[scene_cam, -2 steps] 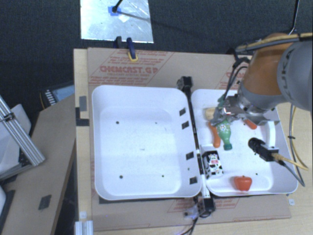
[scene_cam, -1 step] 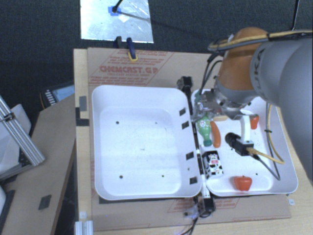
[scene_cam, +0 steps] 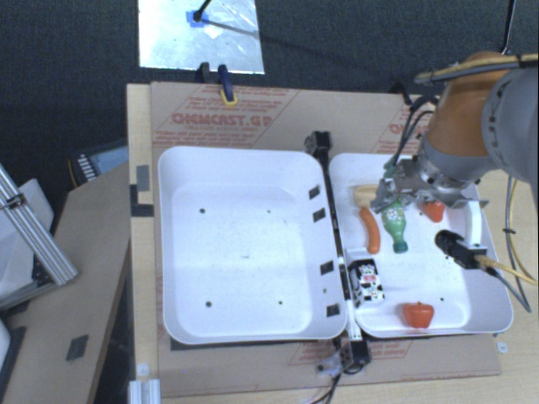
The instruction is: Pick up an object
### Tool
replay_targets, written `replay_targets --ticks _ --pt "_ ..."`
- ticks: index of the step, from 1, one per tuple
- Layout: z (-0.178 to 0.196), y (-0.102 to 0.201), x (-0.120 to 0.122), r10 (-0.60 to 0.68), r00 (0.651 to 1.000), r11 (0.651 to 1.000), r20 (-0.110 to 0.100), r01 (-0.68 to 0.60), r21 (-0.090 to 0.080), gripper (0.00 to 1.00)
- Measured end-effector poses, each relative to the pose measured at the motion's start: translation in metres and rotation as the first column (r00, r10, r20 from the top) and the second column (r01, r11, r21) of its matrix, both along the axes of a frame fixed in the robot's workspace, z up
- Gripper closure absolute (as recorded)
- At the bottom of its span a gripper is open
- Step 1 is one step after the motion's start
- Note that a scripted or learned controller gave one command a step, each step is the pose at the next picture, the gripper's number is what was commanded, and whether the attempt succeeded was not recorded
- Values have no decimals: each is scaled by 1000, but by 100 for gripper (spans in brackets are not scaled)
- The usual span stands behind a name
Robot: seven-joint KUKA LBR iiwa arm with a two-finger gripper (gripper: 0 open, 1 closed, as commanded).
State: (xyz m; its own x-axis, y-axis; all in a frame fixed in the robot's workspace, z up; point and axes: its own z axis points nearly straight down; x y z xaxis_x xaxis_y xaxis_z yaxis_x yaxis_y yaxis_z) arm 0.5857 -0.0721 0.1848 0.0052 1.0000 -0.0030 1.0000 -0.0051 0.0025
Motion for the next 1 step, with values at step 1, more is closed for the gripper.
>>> replay_targets --ticks 1 --pt "0 69 8 14 1000 1000 0 -14 4 100"
